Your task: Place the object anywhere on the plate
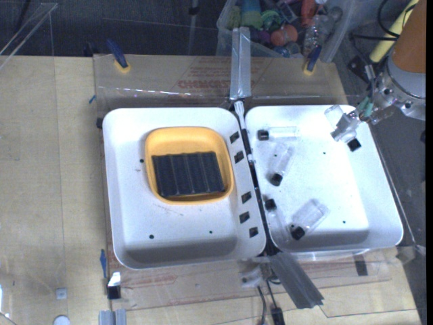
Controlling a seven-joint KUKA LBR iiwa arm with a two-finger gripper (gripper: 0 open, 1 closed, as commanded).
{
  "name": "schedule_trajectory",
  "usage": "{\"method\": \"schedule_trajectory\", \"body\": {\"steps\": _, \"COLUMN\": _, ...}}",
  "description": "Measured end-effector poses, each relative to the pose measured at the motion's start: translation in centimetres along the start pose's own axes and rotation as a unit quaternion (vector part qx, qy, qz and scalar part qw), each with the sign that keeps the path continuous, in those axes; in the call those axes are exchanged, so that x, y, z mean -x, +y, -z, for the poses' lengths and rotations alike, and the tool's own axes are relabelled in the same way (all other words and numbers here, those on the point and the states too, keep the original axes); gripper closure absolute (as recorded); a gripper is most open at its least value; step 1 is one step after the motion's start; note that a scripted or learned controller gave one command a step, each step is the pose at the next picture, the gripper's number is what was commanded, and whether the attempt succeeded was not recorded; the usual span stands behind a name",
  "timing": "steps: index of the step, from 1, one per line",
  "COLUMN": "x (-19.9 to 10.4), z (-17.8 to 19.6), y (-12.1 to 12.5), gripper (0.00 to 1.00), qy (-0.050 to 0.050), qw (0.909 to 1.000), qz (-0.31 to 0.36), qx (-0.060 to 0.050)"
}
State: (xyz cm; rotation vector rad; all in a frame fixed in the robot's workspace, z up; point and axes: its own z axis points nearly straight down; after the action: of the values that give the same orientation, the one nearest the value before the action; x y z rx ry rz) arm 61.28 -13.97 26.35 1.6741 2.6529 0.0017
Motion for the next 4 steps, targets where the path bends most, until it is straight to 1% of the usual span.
{"method": "schedule_trajectory", "body": {"steps": 1, "x": 4.6, "z": 1.6, "y": -0.3, "gripper": 1.00, "qy": -0.001, "qw": 0.9888, "qz": 0.149, "qx": 0.001}}
{"method": "schedule_trajectory", "body": {"steps": 2, "x": 6.7, "z": -1.7, "y": -1.7, "gripper": 1.00, "qy": 0.002, "qw": 0.9801, "qz": 0.198, "qx": -0.001}}
{"method": "schedule_trajectory", "body": {"steps": 3, "x": 7.6, "z": 1.5, "y": -3.5, "gripper": 1.00, "qy": -0.001, "qw": 0.9462, "qz": 0.324, "qx": 0.002}}
{"method": "schedule_trajectory", "body": {"steps": 4, "x": 7.1, "z": -0.2, "y": -4.3, "gripper": 1.00, "qy": 0.001, "qw": 0.8958, "qz": 0.444, "qx": 0.001}}
